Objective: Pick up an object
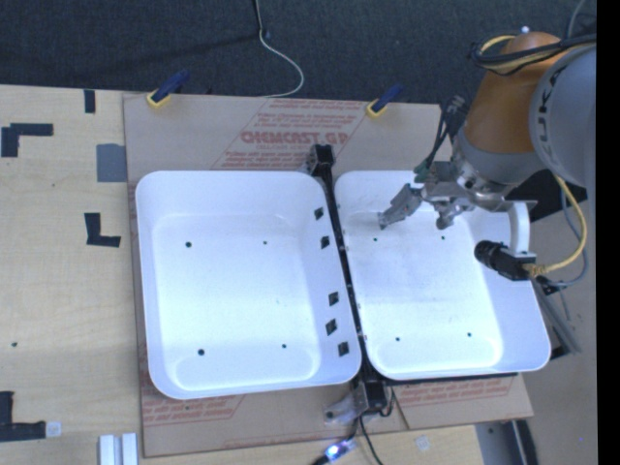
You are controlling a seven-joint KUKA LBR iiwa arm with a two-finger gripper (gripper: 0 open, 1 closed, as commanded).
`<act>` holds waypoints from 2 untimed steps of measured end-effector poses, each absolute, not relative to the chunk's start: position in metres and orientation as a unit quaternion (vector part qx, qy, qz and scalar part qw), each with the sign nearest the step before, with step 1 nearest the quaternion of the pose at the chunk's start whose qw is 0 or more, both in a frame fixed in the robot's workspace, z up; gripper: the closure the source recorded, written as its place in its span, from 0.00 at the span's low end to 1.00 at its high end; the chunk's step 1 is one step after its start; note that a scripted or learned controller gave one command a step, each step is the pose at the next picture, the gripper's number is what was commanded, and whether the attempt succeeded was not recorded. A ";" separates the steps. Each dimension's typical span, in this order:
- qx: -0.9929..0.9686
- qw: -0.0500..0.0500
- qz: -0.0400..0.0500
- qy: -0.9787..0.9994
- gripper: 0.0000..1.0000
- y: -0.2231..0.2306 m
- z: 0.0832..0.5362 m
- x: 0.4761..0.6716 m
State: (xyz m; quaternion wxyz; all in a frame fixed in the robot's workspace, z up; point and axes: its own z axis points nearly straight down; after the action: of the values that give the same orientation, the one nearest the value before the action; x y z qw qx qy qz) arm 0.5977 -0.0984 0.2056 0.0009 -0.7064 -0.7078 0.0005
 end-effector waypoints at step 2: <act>-0.703 0.002 0.001 -0.711 0.00 0.060 0.203 0.655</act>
State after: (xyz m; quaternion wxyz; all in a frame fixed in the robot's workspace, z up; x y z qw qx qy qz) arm 0.6553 0.0599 0.2029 0.0015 -0.7035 -0.7107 0.0005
